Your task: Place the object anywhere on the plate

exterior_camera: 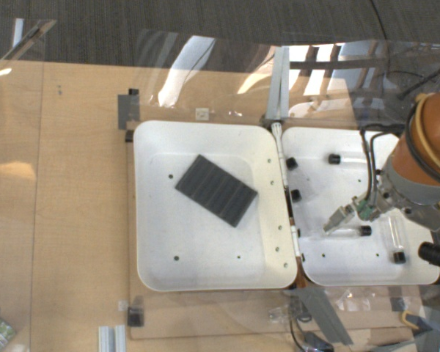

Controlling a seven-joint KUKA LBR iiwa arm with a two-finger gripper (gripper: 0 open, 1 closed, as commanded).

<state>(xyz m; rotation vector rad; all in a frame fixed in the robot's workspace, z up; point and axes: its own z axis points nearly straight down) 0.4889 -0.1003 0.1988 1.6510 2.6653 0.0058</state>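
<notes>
A dark grey ridged rectangular plate (216,190) lies at a slant in the middle of the left bin (155,268). My gripper (337,221) hangs low over the right bin (317,180), near its middle, pointing left and downward. It is well to the right of the plate, past the wall between the bins. A small green patch (366,210) shows at the gripper's base; I cannot tell whether it is a held thing or part of the tool. A pale, clear tube-like item (394,236) lies on the right bin's floor, just right of the gripper.
The two bins meet at a raised divider (287,204) with black bolts along it. Small black studs (334,158) dot the right bin's floor. The grey arm with its orange band (425,145) fills the right side. Cables and brackets (315,321) sit below the bins.
</notes>
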